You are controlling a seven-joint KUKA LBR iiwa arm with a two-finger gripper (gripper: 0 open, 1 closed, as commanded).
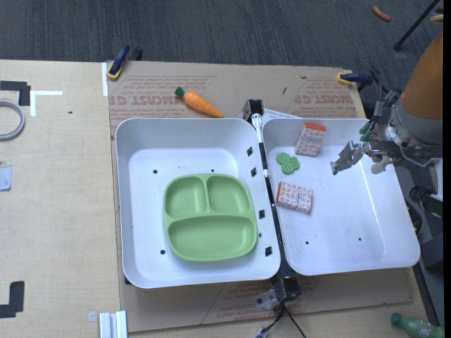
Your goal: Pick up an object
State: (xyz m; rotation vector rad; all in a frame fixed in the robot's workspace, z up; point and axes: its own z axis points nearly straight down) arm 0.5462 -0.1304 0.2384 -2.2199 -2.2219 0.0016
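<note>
Arm (423,97) comes in from 3 o'clock; gripper (349,157) hangs over the right bin (352,241), toward its 1 o'clock area, just inside the right wall; fingers look slightly apart with nothing between them, though at this size and angle I can't be sure of the gap.

Right bin contents, all in the upper left part: green ridged piece (287,163) at about 10 o'clock of the bin, close to the divider edge; patterned box with orange top (310,139) at 11–12 o'clock, near the far rim; second patterned box (294,197) at 9 o'clock, just beside the left wall. The three are near each other but not touching; gripper sits to the 3 o'clock side of them, apart from all three.

Lower half and right side of the right bin floor are bare white; plenty of room there.

Left bin (141,160) holds a green divided plate (209,217), centred and slightly toward 5 o'clock, with bare floor around it on all sides.

Toy carrot (199,102) lies outside on the cardboard (232,83), at 12 o'clock of the left bin, just past its far rim.
</note>
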